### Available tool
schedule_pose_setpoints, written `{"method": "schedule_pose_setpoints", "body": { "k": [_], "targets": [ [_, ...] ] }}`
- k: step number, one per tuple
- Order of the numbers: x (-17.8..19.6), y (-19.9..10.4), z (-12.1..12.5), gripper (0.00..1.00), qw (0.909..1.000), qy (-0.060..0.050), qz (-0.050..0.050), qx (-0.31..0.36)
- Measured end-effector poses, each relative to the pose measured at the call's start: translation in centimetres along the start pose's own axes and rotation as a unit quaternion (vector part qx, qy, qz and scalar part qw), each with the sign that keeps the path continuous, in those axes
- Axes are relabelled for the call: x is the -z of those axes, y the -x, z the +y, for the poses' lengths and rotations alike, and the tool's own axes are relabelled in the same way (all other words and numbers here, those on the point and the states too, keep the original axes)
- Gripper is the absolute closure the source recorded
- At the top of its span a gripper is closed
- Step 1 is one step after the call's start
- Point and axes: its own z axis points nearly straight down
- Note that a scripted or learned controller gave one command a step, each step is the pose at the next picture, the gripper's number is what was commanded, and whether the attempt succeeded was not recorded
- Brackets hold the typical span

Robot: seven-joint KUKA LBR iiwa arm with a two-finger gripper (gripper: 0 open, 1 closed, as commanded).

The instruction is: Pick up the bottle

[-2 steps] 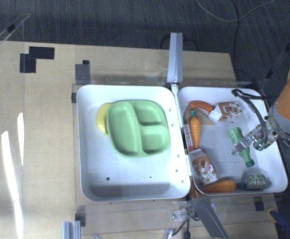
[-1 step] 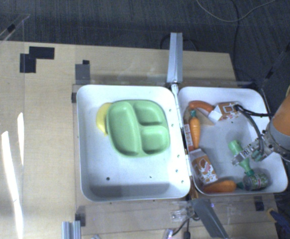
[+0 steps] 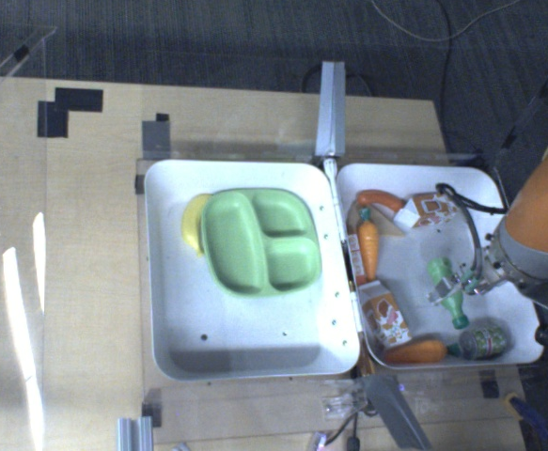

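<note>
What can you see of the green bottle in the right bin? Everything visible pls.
The green bottle is small, of translucent green plastic by the look, with a narrower neck and darker cap end pointing toward the bin's near edge. It lies tilted on the floor of the right bin, right of centre. The gripper is right at it, metal parts overlapping its body; whether it is gripped cannot be told. A dark rounded object lies just beyond its cap end, close but seemingly not touching.

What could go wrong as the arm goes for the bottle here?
The green bottle lies tilted under the gripper, so the grasp may slip off its narrow body. It is also crowded: the dark jar and the carrot lie close by and might get knocked or grabbed instead.
</note>
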Motion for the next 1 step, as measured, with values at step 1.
{"method": "schedule_pose_setpoints", "body": {
  "k": [1],
  "targets": [
    [4.31, 2.45, -0.67, 1.0, 0.9954, 0.0, -0.001, 0.096]
  ]
}}
